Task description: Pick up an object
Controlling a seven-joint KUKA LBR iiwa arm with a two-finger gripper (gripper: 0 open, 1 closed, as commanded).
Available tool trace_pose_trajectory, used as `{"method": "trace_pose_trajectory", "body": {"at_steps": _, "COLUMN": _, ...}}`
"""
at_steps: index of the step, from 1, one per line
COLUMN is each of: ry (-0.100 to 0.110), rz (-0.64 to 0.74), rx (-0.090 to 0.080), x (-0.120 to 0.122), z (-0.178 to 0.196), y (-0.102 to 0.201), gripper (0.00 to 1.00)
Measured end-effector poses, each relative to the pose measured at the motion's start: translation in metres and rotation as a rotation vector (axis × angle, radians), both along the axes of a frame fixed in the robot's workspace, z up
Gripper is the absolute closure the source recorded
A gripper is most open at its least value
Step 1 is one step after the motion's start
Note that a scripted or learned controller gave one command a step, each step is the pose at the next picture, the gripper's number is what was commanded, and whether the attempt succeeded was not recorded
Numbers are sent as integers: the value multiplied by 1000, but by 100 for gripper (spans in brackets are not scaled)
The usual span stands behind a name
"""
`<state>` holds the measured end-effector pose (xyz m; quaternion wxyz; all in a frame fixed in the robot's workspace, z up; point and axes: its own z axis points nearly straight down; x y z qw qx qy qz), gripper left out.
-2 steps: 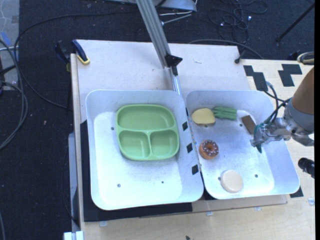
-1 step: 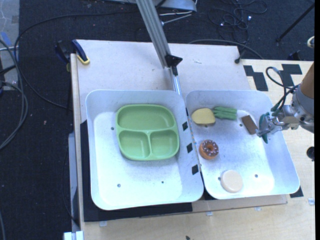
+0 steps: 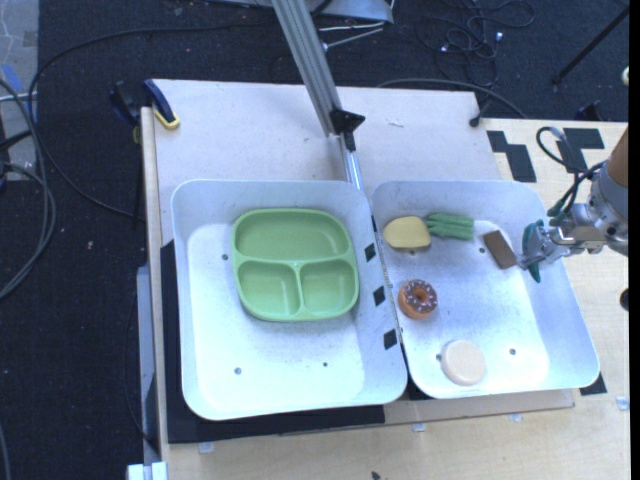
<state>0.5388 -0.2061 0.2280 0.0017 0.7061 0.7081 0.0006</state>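
I've got the arm (image 3: 612,193) coming in from the right edge, only its wrist end in frame, grey, reaching across toward the right bin (image 3: 560,338). The gripper (image 3: 534,253) sits over the right rim of that bin, up near its upper right part, teal tips pointing down and left. Can't tell if the tips are spread or pressed together, too small & blurred at this angle. Nothing visible between them, so I'm not calling a hold.

Objs in the right bin: a yellow rounded piece (image 3: 406,233) near the upper left, w/ a green leafy piece (image 3: 450,227) touching its right side. A brown block (image 3: 499,249) lies tilted just right of the green one, and it's the closest obj to the gripper, just beside it, not touching as far as I can see. A donut (image 3: 418,298) w/ brown icing sits below the yellow piece, near the left wall. A pale round disc (image 3: 463,361) is at the bottom middle of the bin, well apart from the gripper.

Left bin (image 3: 200,368) holds a green divided plate (image 3: 296,264), three compartments, lying flat in the upper middle.

A metal pole (image 3: 310,58) slants down from the top to the join between the two bins. Bench (image 3: 240,128) behind the bins is pale, w/ a blue & yellow tool (image 3: 160,106) at its upper left corner.
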Motion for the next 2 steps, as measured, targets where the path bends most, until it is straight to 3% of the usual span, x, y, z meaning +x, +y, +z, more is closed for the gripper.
{"method": "trace_pose_trajectory", "body": {"at_steps": 2, "ry": 1, "rz": 6, "rx": 3, "x": 37, "z": 9, "y": 116, "gripper": 100}}
